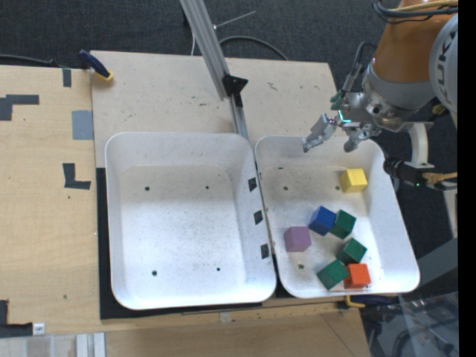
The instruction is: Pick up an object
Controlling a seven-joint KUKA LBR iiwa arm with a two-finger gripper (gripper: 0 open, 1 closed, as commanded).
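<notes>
White plastic, shallow and speckled, forms the two bins side by side on the pale wooden bench (171, 88). The grey arm with its orange band (420, 13) reaches in from the right, and its two-finger hand (332, 138) hangs over the far rim of the right bin (394, 222), fingers spread apart with nothing between them.

Nearest the hand, just below it and slightly to its right, lies a small yellow cube (354, 179), apart from the rest. Further below the hand a cluster sits: a blue cube (322, 219) touching a dark green cube (343, 224), and a pale purple cube (297, 238) just left of them, directly beneath the hand's left finger line. Lower still, well apart from the hand, a second green cube (353, 251), a third green cube (332, 274) and an orange-red cube (358, 275) crowd together near the bin's near rim.

Left of the hand, the left bin (119, 199) stands with small dark dots on its floor. A slanted grey metal rail (208, 39) runs up from between the bins, to the upper left of the hand. Far left of the hand, a blue-and-yellow clamp-like item (95, 65) rests at the bench's edge.
</notes>
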